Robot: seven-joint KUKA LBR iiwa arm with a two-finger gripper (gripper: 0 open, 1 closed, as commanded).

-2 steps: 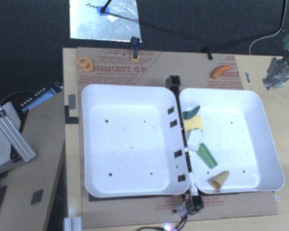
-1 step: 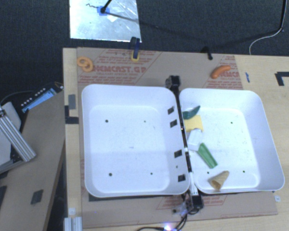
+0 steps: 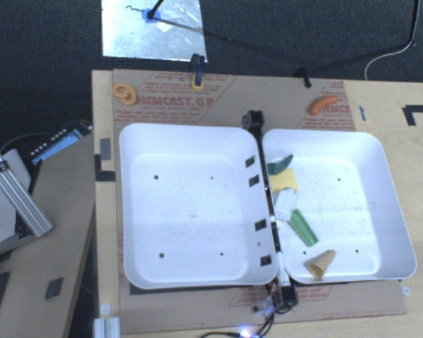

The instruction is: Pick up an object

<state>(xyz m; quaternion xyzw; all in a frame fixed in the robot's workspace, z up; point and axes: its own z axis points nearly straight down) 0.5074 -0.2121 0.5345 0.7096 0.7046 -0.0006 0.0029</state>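
Two white bins sat side by side on the surface. Landmark: the black divider where the bins met.

Right bin held all the candidates, bunched just right of the divider: a teal piece at the far end, a yellow block touching it on the near side, then a white piece, a green stick lying at a slant, and a tan cone nearest the front rim. Likely they lay where they slid or were dropped, not arranged.

Left bin, on the divider's other side, showed bare floor.

Tool state: cannot tell.

Obstruction, judged: divider and bin wall crowd the teal, yellow and white pieces. The cone sat a little apart, so probably the easier pick.

Outside the bins, beyond the divider's far end: orange sausage to its right, pretzel far left, yellow clamp
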